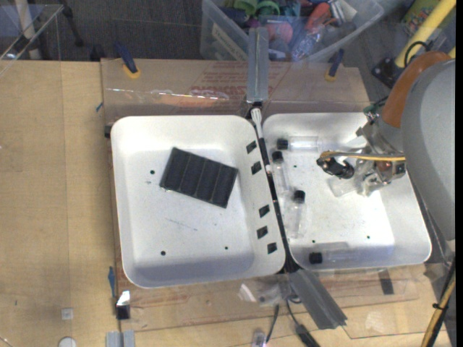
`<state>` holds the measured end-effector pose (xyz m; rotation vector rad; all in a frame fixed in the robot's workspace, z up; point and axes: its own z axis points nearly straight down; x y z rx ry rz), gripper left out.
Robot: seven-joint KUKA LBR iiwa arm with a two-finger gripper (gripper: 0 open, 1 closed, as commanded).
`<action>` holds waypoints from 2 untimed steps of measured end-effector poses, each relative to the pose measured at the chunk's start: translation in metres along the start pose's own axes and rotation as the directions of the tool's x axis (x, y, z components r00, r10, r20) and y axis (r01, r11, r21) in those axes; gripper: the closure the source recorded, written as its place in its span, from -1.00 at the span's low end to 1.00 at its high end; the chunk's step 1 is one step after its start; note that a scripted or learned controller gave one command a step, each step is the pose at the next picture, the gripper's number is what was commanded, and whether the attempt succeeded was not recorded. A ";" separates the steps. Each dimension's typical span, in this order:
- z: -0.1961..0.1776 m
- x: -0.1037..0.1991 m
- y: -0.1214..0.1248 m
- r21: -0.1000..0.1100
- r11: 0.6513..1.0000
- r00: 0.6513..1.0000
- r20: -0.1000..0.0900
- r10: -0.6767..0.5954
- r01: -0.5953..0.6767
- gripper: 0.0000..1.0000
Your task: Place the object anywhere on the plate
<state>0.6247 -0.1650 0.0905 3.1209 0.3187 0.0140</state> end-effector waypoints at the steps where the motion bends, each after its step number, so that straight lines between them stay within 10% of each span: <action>1: -0.002 -0.050 -0.073 0.010 1.000 1.000 0.008 -0.013 0.013 1.00; 2: -0.001 -0.039 -0.006 0.001 0.999 0.999 -0.002 -0.052 0.052 1.00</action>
